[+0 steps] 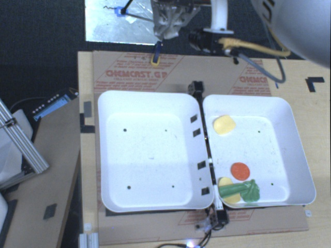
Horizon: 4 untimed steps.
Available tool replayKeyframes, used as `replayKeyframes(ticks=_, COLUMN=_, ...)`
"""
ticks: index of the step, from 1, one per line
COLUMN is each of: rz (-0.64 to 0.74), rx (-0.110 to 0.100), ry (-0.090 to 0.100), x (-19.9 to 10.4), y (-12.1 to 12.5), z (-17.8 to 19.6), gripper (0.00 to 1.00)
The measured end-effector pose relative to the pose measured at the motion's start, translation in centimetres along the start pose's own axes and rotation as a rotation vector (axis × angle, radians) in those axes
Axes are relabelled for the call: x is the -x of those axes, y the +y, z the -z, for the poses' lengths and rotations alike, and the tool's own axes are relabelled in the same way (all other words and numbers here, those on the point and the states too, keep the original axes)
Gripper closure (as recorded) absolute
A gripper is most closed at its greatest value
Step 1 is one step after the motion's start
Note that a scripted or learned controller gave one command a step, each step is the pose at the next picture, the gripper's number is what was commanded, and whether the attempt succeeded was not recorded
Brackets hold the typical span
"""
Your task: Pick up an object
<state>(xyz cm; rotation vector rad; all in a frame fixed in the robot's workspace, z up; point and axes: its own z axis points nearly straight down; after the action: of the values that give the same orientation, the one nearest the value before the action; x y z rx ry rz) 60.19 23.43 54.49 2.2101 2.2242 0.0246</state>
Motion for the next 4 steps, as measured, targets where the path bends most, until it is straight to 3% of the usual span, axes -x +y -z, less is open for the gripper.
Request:
replayKeyframes(ticks=1, rz=-0.006, rx=-0.025, ry=-0.011, x=0.2, y=2.8, z=-13.1, gripper=1.0)
replayKeyframes(ticks=2, rz=0.001, rx=-0.001, ry=0.001, x=-0.1, y=-3.1, z=0.0, gripper=1.0)
replayKeyframes(ticks=3, rz=-0.013, rx=-0.012, ry=-0.01, x=6.7, y=6.7, z=-1.2, gripper=1.0)
replayKeyframes(ticks=4, rz=-0.001, rx=-0.031, ry=-0.01, x=3.3, y=5.8, z=-19.8, gripper=1.0)
